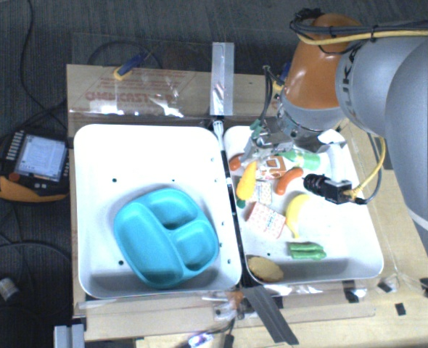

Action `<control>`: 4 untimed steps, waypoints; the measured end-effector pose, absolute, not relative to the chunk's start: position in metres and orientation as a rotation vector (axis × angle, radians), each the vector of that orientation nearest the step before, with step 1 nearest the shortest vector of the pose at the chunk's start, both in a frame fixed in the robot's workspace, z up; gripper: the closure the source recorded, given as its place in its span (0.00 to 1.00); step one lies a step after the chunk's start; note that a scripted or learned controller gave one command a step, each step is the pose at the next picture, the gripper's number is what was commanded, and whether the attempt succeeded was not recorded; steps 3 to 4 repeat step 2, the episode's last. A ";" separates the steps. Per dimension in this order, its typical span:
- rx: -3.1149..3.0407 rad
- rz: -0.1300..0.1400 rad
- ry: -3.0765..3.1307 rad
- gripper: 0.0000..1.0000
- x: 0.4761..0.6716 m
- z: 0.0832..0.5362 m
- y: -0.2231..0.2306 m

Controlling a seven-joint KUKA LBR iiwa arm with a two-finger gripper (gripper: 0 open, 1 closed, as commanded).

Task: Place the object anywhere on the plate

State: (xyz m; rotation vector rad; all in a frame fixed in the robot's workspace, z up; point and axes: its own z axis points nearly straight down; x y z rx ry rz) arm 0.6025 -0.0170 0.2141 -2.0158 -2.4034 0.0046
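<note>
Seen at upper right: grey arm (388,85) with orange band, reaching down over the top of the right bin (359,256). Jaws (266,145) low above the toy food at that bin's upper left; apart or together, cannot tell. Nothing visibly clamped.

In the right bin: yellow corn-like piece (247,180), red sausage (289,178), banana (296,210), small printed carton (265,220), green pod (305,250), brown potato-like lump (265,268) at the lower left corner.

In the left bin (98,151), lower centre of frame: blue divided plate (165,235), bare of food. Worktop (91,82) brown beneath both.
</note>
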 end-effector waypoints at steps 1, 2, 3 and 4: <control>-1.849 0.007 -2.535 1.00 0.581 0.181 0.031; -1.790 0.008 -2.576 1.00 0.537 0.181 0.093; -1.790 0.008 -2.576 1.00 0.537 0.181 0.093; -1.790 0.008 -2.576 1.00 0.537 0.181 0.093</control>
